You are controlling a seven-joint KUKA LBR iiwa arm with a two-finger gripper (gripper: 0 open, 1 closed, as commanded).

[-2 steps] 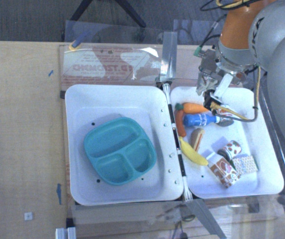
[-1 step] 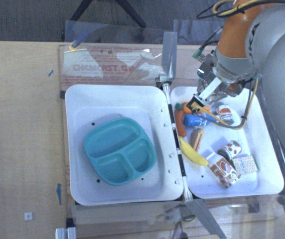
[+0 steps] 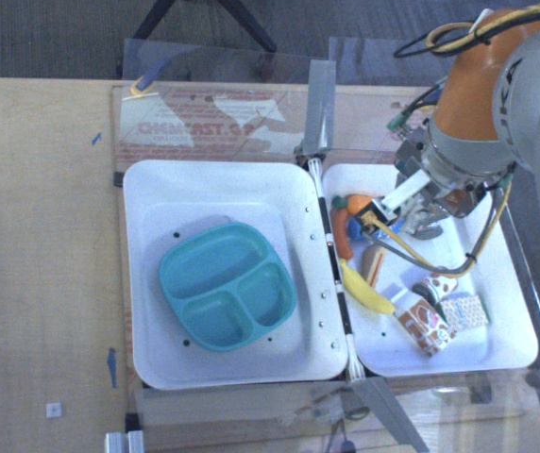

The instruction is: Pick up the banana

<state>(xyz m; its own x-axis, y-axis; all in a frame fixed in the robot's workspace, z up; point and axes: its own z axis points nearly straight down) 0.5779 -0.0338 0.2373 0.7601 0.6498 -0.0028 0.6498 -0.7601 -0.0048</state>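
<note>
Wooden surface (image 3: 34,253) fills the left and centre of the frame; dark floor and the legs of a stand run along the top edge. Two shallow white bins sit side by side on it: left bin (image 3: 147,196) at centre, right bin (image 3: 511,333) at right. Left bin holds a teal divided tray (image 3: 227,286), lying flat and turned at a slight angle.

Right bin: banana (image 3: 365,291) lies flat near the bin's left wall, running diagonally from upper left to lower right; just above it an orange carrot-like item (image 3: 343,234) along the same wall; a brownish item (image 3: 374,260) touches or nearly touches the banana's upper side; a patterned box (image 3: 425,327) and a second patterned piece (image 3: 464,311) lie to the banana's lower right.

Arm (image 3: 482,83) enters from upper right, orange band visible; hand (image 3: 428,217) hangs over the upper part of the right bin, above and right of the banana, apart from it; cables loop beneath; whether its fingers are apart or together cannot be told.
</note>
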